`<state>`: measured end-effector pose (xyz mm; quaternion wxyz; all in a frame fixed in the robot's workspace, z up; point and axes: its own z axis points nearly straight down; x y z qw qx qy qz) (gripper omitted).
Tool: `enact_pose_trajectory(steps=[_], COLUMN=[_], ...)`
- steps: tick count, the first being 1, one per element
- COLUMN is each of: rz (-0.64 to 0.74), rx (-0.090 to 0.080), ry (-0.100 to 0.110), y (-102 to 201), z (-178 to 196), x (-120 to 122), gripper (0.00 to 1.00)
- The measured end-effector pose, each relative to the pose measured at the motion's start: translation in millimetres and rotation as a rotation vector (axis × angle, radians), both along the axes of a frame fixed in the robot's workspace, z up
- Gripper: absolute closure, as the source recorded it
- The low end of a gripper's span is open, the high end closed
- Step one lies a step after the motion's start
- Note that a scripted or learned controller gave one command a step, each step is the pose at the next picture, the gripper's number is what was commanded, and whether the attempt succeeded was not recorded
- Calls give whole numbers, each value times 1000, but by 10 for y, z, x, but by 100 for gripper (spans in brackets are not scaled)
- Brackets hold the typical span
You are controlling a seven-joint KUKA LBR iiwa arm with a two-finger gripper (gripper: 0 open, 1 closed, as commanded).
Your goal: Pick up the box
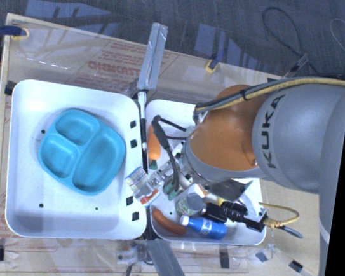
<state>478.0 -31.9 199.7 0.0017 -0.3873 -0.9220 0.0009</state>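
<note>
Bench | left bin [24, 144]: blue tray [82, 150] | right bin [176, 110]: clutter | jaws [156, 180]: state unclear

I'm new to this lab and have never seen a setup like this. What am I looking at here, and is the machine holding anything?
One camera looks down at a slant on a bench with two shallow white bins. The grey and orange thing is a robot arm reaching in from the right. Its gripper sits low over the right bin, among clutter: a blue bottle, an orange object and a small printed box at the divider. The left bin holds a blue divided plate. I cannot tell whether anything is gripped.
</note>
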Motion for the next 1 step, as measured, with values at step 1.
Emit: enact_pose_trajectory(steps=[1], rz=[-77], rx=[0], ry=[-4], y=[384], z=[331], x=[-4], gripper=[100])
